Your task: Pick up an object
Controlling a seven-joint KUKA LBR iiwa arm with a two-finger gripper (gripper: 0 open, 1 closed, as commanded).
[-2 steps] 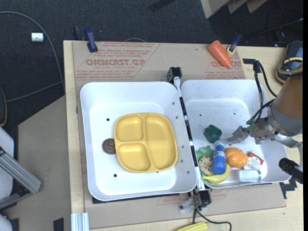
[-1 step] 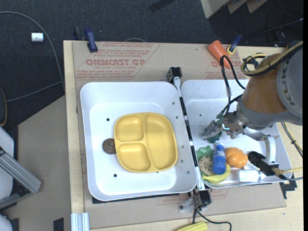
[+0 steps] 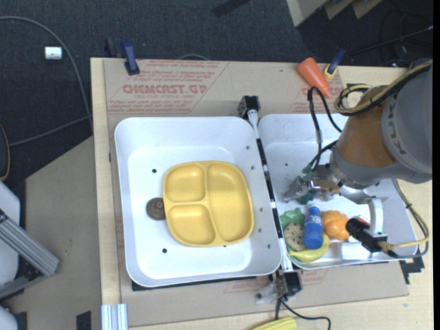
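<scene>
My gripper hangs low in the right bin, near its left wall and just above a cluster of small things. The cluster lies at the bin's front left: a green piece, a blue bottle, an orange ball, a speckled tan disc and a yellow banana-like piece. Nothing shows between the gripper's tips. The arm's orange band and grey body cover the right bin's right side.
The left bin holds a yellow divided plate with a brown round thing at its left edge. A blue clamp and an orange clamp sit on the bench's far edge.
</scene>
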